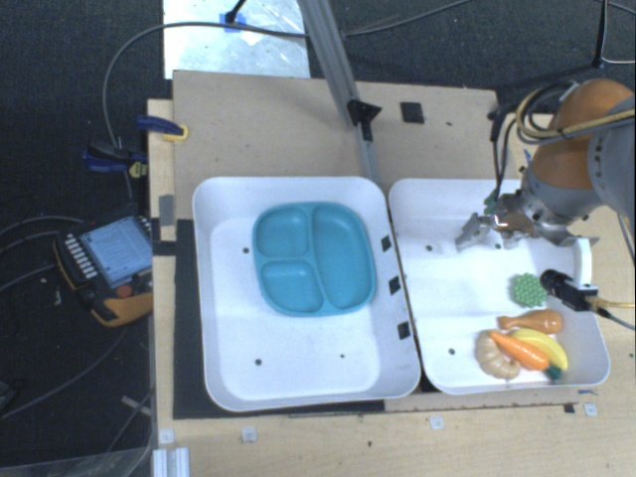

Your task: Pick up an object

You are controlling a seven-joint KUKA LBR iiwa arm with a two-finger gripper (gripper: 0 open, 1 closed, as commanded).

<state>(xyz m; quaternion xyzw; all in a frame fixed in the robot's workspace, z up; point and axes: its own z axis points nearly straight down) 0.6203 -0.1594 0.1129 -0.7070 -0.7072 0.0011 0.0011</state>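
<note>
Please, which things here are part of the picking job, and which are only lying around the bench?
Part of the job:
- gripper over the right bin
- green broccoli
- brown drumstick
- carrot
- banana
- beige piece

Only lying around:
- blue divided plate in the left bin
- clamps
- handheld device

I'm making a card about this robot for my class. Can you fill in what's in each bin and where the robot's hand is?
left bin: a blue divided plate with three sections, nothing on it
right bin: toy food bunched in the near right corner
toy food: green broccoli, chicken drumstick, banana, carrot, tan bread piece
gripper: over the far part of the right bin, apart from the food
held: nothing seen in it
arm: grey with orange, reaching in from the right
</note>
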